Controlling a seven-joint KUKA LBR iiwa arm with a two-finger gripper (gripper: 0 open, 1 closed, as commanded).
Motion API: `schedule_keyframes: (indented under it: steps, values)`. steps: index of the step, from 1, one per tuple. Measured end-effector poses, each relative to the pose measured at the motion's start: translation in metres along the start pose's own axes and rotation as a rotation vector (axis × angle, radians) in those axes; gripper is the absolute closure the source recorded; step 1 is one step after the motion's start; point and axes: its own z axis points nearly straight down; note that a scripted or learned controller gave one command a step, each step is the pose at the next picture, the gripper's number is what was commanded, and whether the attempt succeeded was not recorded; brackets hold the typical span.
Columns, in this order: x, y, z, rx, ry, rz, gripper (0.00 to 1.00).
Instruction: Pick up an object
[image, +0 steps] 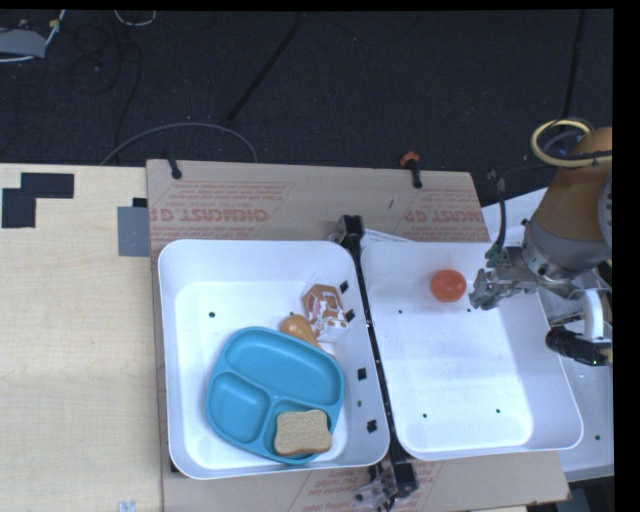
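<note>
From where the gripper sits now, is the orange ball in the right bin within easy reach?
Probably yes. The gripper is just right of the orange ball in the right bin, and only bare bin floor lies between them.

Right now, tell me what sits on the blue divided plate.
A slice of bread lies in a near compartment of the blue divided plate. A yellowish item sits at its far rim, partly hidden.

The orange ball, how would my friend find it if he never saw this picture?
Look at the right white bin, the one the gripper reaches into. Near its upper middle, just left of the gripper, lies the orange ball. It is the one loose object there; the other things sit in the left bin.
</note>
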Motion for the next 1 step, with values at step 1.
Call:
schedule_keyframes:
  steps: [1]
  values:
    - [-0.0003,-0.0066,-0.0449,0.002,0.001,-0.001,1.00]
